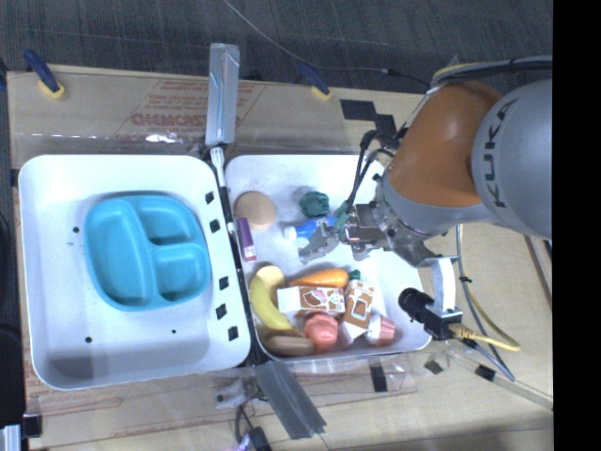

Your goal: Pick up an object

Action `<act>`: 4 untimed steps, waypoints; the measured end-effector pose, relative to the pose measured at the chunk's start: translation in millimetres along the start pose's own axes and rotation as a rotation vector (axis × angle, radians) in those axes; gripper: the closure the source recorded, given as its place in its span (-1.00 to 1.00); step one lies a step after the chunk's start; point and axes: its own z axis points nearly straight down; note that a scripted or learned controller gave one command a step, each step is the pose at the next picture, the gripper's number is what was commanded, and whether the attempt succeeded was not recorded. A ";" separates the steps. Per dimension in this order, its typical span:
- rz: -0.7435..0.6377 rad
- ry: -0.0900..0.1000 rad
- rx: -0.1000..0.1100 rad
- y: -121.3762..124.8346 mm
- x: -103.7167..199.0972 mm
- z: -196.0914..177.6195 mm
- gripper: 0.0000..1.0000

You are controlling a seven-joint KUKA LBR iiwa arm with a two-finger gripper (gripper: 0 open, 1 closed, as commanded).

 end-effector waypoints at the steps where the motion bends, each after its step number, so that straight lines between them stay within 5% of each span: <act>1: -0.207 0.000 0.002 8.6 -83.1 71.1 -1.00; 2: -0.236 -0.005 -0.024 4.9 -80.5 126.6 -1.00; 3: -0.036 0.000 -0.013 53.4 -59.9 143.9 -1.00; 4: -0.446 -0.003 -0.004 64.2 -59.2 109.2 -1.00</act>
